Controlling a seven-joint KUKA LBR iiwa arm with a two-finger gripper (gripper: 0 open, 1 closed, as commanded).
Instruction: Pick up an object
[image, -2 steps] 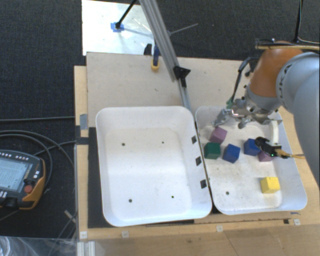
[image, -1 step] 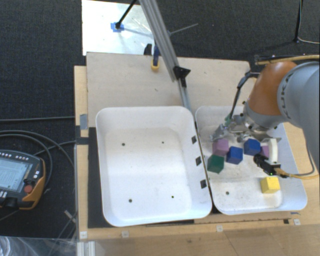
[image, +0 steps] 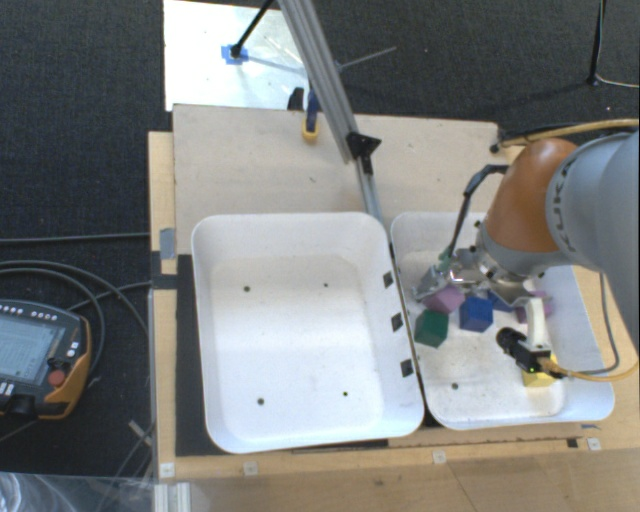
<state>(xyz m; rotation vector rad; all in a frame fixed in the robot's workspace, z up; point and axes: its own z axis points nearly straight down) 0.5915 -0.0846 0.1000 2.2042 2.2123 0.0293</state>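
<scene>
Gripper (image: 445, 283) sits right over the purple block (image: 446, 298); can't tell what it's doing. Block looks light and rigid, so grab its flat sides.

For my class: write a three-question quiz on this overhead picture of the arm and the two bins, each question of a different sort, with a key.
1. True or false: the green block lies in the left bin.
2. Multiple choice: which thing lies nearest the gripper? A) the purple block B) the yellow piece C) the handheld controller
3. Fill in: the blue block lies in the ____ bin.

Key
1. False; it lies in the right bin, near the wall shared with the left bin.
2. A; the purple block sits just under the gripper.
3. right
</scene>
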